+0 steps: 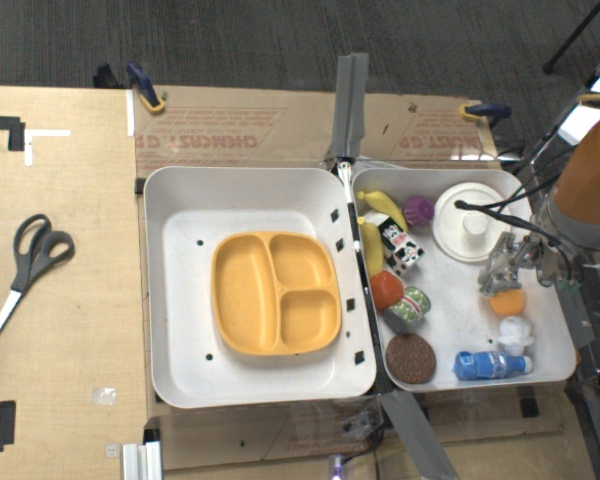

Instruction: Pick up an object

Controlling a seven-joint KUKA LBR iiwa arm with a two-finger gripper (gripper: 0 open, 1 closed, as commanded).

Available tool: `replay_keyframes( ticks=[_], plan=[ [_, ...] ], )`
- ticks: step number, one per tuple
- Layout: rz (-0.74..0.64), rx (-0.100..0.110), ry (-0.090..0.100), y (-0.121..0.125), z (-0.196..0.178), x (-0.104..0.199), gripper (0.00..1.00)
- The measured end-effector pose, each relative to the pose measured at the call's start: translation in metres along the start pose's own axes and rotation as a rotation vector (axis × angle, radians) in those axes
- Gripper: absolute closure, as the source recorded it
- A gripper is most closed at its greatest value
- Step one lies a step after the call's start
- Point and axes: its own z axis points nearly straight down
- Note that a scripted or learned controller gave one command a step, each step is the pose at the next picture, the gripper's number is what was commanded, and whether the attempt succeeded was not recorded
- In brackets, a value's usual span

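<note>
We see the gripper [504,273] low over the right bin [555,368], near its right wall, and just below it, at about 6 o'clock, a small orange ball [507,302]; they look almost touching. The ball is round, so it has no long axis or heading to report. We cannot tell how the gripper is set, and nothing visibly sits in its grasp.

Further toward 6 o'clock lies a blue bottle [491,365] on its side, long axis running 3 to 9 o'clock, white cap end up near the ball. At 11 o'clock from the gripper stands a white round dish [472,222]. The left bin [170,298] holds a yellow divided plate [276,292].
</note>
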Motion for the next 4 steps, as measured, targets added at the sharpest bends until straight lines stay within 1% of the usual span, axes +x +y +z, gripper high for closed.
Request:
replay_keyframes(
  ticks=[1,2,3,4],
  plan=[
    [0.0,0.0,0.0,0.0,0.0,0.0,0.0],
    [-0.007,0.0,0.008,0.0,0.011,-0.01,0.0],
    [-0.009,0.001,0.001,0.001,0.0,-0.012,1.0],
    [-0.009,0.0,0.002,0.001,0.0,-0.012,0.0]
  ],
)
